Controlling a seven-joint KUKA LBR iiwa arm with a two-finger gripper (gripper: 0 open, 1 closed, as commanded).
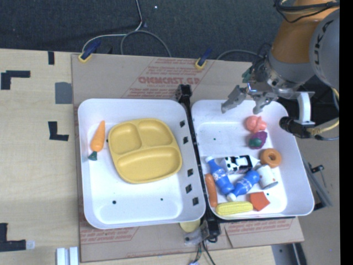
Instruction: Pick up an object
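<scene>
My gripper hangs with fingers spread and empty, pink toy at my five o'clock; crowded toys there could make me clip the purple one.

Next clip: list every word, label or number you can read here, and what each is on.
"CHEMCAST GP", red print, blurred and only roughly legible: on the brown cardboard sheet under the bins.
More red print along that sheet's near edge, by the left bin: too small to read.
Dark letters on the arm, cut off at the frame's right edge: unreadable.
</scene>
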